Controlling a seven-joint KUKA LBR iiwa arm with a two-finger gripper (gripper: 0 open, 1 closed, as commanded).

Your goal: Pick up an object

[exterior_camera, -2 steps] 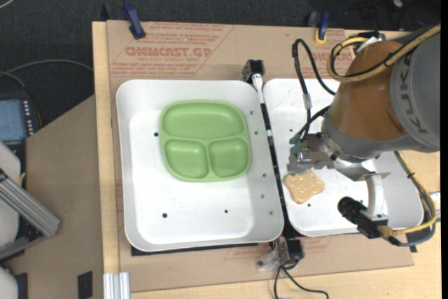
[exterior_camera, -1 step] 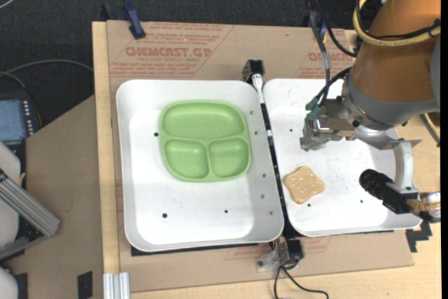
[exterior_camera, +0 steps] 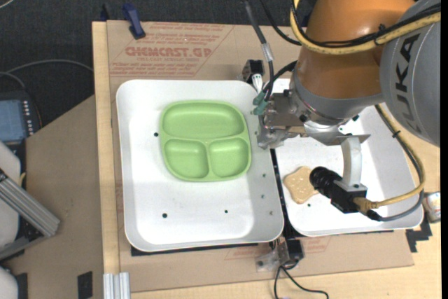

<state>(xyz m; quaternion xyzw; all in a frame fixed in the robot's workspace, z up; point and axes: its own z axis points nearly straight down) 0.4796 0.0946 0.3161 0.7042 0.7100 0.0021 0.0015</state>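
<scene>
Grey-and-orange arm (exterior_camera: pixel 350 17) low over the seam between two white bins, green three-part plate (exterior_camera: pixel 206 140) in the left bin (exterior_camera: pixel 140 171) just beside the jaws, tan flat piece (exterior_camera: pixel 299 184) in the right bin (exterior_camera: pixel 385 178) near them, toward the view's bottom

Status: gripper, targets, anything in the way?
Gripper over the seam between bins. Green tray in left bin, just beside gripper. Tan piece in right bin, near its left wall. Nothing lies on either.
</scene>
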